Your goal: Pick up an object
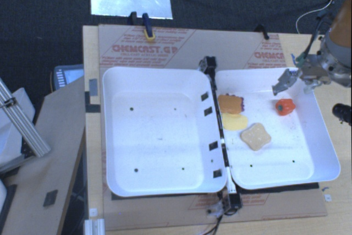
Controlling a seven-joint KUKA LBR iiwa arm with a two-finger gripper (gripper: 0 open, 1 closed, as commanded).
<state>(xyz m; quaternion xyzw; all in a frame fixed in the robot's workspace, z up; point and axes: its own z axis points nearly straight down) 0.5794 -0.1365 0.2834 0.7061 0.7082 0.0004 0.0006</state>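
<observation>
Arm [336,36] reaching in from right, wrist low over right bin [324,165] | gripper [286,83] tilted leftward, grip too blurry to tell | red pepper [285,107] just below it on bin floor

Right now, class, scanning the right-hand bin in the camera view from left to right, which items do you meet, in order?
Burger-like toy → beige bread slice → red pepper. The yellow piece overlaps the burger's span, so it is left out.
</observation>
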